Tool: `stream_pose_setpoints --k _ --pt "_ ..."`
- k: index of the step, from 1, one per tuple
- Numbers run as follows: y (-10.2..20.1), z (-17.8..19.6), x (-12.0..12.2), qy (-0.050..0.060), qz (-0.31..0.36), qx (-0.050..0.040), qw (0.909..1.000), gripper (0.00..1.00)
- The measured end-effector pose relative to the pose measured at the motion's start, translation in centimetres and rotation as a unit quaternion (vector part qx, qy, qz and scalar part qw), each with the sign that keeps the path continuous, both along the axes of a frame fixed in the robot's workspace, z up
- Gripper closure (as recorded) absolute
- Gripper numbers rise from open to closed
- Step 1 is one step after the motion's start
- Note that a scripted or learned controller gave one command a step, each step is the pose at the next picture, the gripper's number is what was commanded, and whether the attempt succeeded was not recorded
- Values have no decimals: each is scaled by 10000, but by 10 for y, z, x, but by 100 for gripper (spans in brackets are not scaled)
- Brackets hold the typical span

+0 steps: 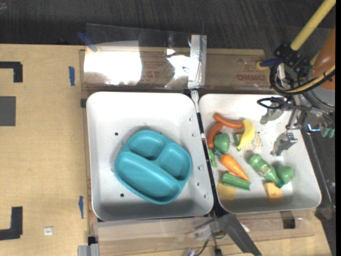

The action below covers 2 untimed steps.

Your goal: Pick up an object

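Item: arm with gripper, positioned over the right bin, right-centre. Fingers pointed down, slightly parted, nothing between them.

Item: left bin, holding one teal sectioned plate, three compartments, tilted askew.

Item: right bin contents, toy foods in a loose cluster left of the gripper. Hot dog at the top; yellow banana just beside it; green pepper below; orange carrot lying diagonally; green cucumber piece touching the carrot's lower end; green bottle-like piece nearest the gripper, just below and left of it; small green piece beside it; tan cube near the front wall.

Status: no object lifted. Judged early; descent, closing and lifting all remained. Likeliest candidate: the green bottle-like piece, small, rounded, probably slippery.
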<state>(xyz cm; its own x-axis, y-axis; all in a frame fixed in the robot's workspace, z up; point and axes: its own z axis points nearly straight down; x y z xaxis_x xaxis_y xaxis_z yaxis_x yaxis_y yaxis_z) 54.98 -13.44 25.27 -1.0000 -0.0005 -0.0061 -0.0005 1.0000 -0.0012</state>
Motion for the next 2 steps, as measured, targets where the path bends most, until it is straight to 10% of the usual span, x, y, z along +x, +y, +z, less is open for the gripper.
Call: stream_pose_setpoints --k 2 --pt "39 -159 -19 -46 951 -25 9954 0"
